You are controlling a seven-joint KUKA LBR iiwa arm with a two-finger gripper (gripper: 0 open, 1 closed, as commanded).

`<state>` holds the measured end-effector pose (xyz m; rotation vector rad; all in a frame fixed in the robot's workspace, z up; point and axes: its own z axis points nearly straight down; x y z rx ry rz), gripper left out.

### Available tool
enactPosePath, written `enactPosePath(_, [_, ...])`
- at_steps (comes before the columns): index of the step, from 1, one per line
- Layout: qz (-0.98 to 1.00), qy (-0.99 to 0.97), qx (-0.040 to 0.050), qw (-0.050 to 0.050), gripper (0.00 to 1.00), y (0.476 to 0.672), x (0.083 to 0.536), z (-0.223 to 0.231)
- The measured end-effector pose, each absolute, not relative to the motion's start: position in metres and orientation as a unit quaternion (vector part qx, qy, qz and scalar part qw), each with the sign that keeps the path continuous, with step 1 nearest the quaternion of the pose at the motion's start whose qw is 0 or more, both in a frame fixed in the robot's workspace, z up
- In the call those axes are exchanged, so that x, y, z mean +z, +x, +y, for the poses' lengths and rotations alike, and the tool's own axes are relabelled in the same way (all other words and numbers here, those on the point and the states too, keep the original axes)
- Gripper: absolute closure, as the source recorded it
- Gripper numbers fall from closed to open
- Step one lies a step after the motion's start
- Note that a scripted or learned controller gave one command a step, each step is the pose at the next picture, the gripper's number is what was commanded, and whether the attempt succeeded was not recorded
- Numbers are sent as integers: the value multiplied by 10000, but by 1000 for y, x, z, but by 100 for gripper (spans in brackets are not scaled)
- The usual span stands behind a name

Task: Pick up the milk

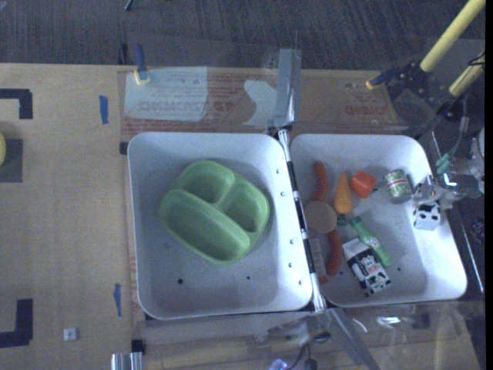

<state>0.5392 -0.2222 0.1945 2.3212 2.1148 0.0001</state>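
Note:
The milk carton (367,266), white with black cow patches, lies on its side in the front middle of the right bin (439,272). The gripper (437,187) is at that bin's right wall, well to the right of the carton and farther back, not touching it. Directly under the gripper sits a small white block with black marks (426,216); whether the gripper touches it is unclear.
Beside the milk lie a green bottle (371,241), two sausages (333,253), a brown disc (320,216), a carrot (343,193), an orange piece (363,183) and a small can (397,184). A green divided plate (216,210) rests in the left bin (154,284).

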Motion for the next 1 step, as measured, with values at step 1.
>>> enactPosePath(1, [6536,7569,3,13,100,549,205,-190])
